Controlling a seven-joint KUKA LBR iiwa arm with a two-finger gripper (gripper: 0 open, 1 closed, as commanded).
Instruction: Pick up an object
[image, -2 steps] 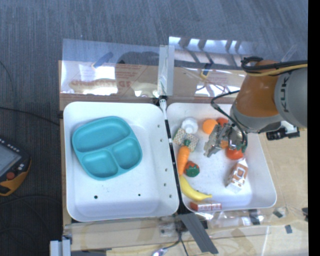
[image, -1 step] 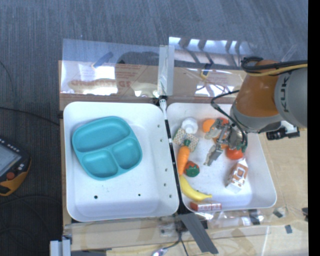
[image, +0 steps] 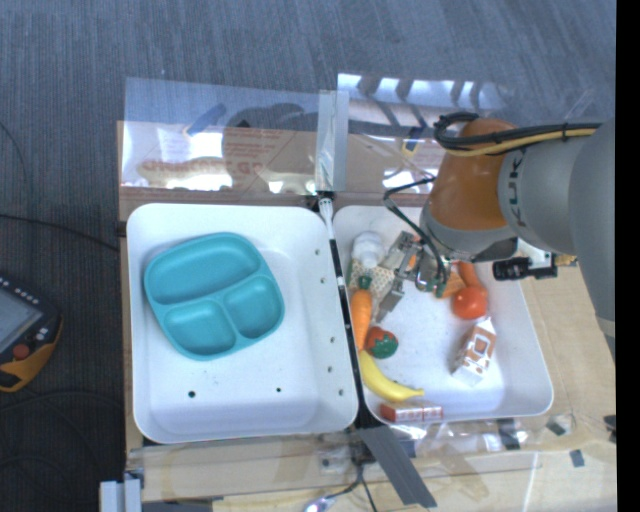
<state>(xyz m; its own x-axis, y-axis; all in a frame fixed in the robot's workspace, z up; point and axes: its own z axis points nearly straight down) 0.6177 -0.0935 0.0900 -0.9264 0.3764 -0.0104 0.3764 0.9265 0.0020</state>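
Observation:
My gripper (image: 392, 272) hangs low over the upper left part of the right bin (image: 520, 385), its metal fingers pointing down-left. It sits just right of a white object (image: 366, 247) and above an orange carrot (image: 360, 315). Below lie a red and green strawberry-like piece (image: 381, 343), a yellow banana (image: 385, 379), and a small red bar (image: 412, 412). A red tomato (image: 469, 301) and an orange piece (image: 466, 272) lie to the gripper's right. A white and orange carton (image: 474, 351) rests lower right. Nothing shows between the fingers.
The left bin (image: 180, 400) holds a teal divided plate (image: 212, 293). The wall between the two bins (image: 338, 300) runs close to the gripper's left. The arm's orange band (image: 470, 190) looms over the right bin's top. A black device (image: 22, 325) lies off the bench at left.

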